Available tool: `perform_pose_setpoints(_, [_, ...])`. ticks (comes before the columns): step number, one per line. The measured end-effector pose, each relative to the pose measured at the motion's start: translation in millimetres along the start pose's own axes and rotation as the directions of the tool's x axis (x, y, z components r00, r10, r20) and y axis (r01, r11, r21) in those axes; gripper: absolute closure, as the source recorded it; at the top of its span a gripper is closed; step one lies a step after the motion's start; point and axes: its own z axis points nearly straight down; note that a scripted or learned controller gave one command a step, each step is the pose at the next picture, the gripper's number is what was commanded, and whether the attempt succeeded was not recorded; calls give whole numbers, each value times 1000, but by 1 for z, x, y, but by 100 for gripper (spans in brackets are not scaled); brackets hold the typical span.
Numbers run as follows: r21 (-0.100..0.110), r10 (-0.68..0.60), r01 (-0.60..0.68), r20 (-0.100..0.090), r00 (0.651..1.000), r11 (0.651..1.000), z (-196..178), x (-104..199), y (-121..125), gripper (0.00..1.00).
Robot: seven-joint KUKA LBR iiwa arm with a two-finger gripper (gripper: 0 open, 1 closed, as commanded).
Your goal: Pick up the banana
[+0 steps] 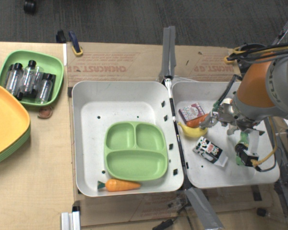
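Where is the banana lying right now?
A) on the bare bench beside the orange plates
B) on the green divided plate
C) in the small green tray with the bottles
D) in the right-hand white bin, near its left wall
D: the banana lies in the right bin, close to the wall it shares with the other bin.

Arm (266,87) enters from the worktop's right edge, orange band uppermost, wrist bent downward and toward the left. Gripper (210,121) sits low, near the worktop's middle, pointing left. Cables trail beneath the wrist.
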Motion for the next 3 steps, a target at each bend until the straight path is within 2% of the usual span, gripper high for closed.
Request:
perform_pose_setpoints(1, [20, -261, 261, -5, 965, 965, 8, -34, 43, 0])
perform_pose_setpoints(2, [19, -260, 260, -4, 966, 965, -1, -36, 43, 100])
perform_pose_setpoints(3, [20, -280, 280, -6, 960, 960, 11, -89, 61, 100])
